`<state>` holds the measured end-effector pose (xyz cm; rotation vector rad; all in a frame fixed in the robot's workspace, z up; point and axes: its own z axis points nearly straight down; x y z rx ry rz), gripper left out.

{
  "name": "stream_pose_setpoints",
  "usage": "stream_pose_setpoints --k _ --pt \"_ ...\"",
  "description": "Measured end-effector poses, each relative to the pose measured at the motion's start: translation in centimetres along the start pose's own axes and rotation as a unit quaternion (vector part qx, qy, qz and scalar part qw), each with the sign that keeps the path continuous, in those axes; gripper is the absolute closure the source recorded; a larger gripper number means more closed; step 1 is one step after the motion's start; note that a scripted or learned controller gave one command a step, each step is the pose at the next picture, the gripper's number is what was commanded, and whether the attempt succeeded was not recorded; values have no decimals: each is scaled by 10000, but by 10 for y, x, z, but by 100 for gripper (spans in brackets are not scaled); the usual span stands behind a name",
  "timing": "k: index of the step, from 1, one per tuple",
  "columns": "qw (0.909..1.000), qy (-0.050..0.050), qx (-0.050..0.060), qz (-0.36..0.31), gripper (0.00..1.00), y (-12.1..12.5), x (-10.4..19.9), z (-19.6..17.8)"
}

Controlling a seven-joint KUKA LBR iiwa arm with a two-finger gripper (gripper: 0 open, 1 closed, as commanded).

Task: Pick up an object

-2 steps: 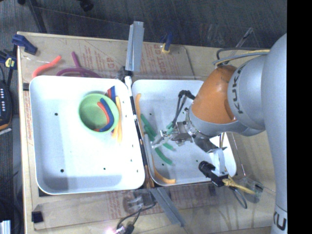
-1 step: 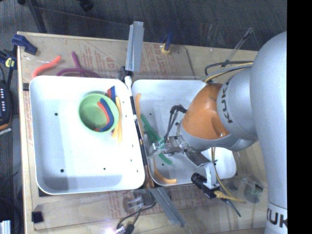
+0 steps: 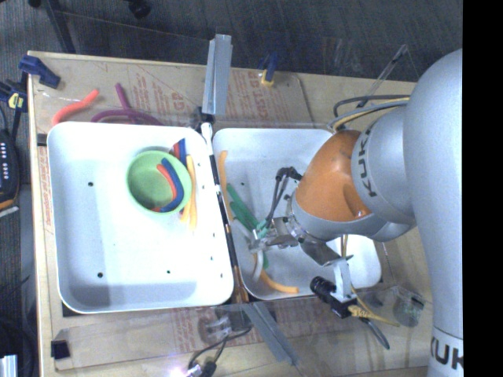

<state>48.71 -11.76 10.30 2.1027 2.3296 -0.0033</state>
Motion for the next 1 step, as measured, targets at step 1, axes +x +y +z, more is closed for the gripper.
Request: stream_pose_setpoints --k 1 --pt "9860 25 24 1666 100 65 36 -89"
